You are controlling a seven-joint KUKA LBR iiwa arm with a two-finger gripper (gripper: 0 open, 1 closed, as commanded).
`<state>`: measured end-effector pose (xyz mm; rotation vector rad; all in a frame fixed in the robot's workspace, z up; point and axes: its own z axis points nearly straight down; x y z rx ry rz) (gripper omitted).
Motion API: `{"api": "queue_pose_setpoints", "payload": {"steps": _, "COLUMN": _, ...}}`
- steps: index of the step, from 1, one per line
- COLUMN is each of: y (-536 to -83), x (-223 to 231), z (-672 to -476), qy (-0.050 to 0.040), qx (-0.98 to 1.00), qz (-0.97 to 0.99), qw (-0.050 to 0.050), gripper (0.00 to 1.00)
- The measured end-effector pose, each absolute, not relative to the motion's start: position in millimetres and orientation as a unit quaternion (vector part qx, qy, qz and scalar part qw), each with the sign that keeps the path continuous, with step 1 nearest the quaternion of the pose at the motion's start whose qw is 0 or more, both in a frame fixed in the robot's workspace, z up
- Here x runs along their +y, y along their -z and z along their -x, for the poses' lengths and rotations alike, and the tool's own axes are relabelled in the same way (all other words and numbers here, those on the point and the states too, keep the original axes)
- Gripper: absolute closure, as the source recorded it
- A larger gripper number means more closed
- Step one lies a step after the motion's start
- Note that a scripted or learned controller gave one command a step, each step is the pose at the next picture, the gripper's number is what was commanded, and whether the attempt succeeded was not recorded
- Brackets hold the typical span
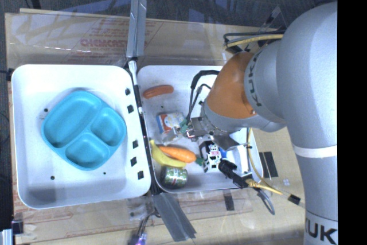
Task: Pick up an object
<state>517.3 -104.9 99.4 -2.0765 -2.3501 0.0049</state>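
The right bin (172, 76) holds several small items. A brown sausage (157, 90) lies near its far edge. A small white, blue and red carton (168, 122) sits in the middle. An orange carrot (178, 153) lies across a yellow banana (159, 156), and a green can (175, 177) rests at the near edge. My gripper (190, 128) hangs low in this bin under the orange wrist band (229, 94), right beside the carton's right side and just above the carrot. The wrist hides its tip.
The left bin (28, 181) bears a blue divided plate (85, 128). A grey divider bar (135, 26) runs between the bins. The big grey arm (304, 83) covers the right bin's right side.
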Motion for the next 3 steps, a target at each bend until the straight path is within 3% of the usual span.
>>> {"api": "queue_pose_setpoints", "payload": {"steps": 1, "y": -91, "x": -118, "z": -574.8, "qy": -0.0006, "qx": -0.768, "qz": 0.641, "qw": 0.002, "gripper": 0.00}}
{"api": "queue_pose_setpoints", "payload": {"steps": 2, "y": -101, "x": -117, "z": -574.6, "qy": -0.0012, "qx": -0.769, "qz": 0.639, "qw": 0.003, "gripper": 1.00}}
{"api": "queue_pose_setpoints", "payload": {"steps": 3, "y": -229, "x": -65, "z": -595.8, "qy": -0.0002, "qx": -0.823, "qz": 0.568, "qw": 0.000, "gripper": 1.00}}
